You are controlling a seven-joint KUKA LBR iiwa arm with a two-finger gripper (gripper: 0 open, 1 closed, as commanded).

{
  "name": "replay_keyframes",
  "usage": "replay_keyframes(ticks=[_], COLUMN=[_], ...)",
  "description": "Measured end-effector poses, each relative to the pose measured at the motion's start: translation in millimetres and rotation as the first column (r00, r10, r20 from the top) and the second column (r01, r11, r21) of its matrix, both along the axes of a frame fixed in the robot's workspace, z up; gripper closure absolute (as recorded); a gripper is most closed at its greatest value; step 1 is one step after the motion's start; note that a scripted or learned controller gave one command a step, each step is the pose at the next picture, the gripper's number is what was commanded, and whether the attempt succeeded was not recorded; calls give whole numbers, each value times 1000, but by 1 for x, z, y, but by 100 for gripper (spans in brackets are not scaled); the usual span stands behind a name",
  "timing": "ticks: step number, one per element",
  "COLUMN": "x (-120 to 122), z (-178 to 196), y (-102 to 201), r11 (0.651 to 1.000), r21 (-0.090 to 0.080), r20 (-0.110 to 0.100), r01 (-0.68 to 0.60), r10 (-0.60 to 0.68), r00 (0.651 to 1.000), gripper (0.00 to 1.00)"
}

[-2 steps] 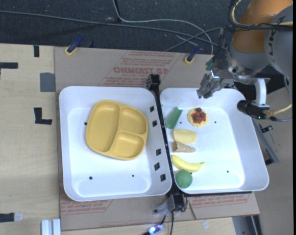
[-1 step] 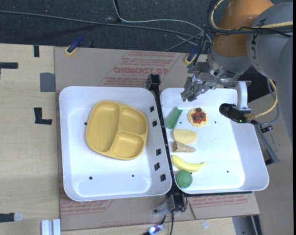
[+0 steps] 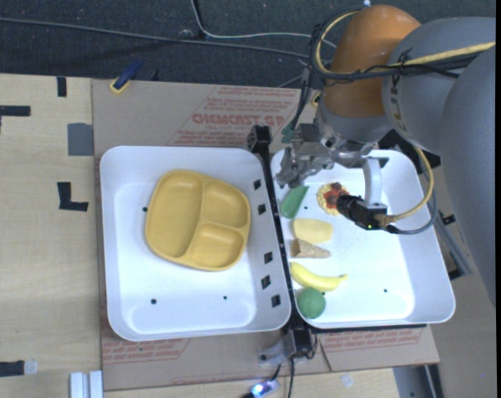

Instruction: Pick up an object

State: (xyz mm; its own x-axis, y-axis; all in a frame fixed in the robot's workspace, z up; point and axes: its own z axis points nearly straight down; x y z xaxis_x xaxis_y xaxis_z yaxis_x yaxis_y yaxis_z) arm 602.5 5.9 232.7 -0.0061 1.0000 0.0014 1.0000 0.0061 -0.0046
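The right bin (image 3: 400, 297) holds several toy foods: a green pepper-like piece (image 3: 294, 201), a pale yellow piece (image 3: 313, 229), a tan wedge (image 3: 312, 251), a banana (image 3: 317, 279), a green round item (image 3: 312, 304) and a small pizza slice (image 3: 330, 196). My gripper (image 3: 299, 166) hangs low over the bin's far left corner, just above the green piece. Nothing shows between its fingers.
A yellow divided plate (image 3: 197, 220) lies in the left bin (image 3: 126, 297). The grey arm with its orange band (image 3: 368, 56) covers the right bin's far side. A black cable connector (image 3: 360, 212) hangs beside the pizza slice.
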Motion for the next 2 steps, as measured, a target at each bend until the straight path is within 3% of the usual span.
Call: replay_keyframes(ticks=[2], x=[-29], z=[-10], y=[97], r11=[1000], r21=[-1], r20=[1], r01=[0], r10=[0], r00=[1000], gripper=[100])
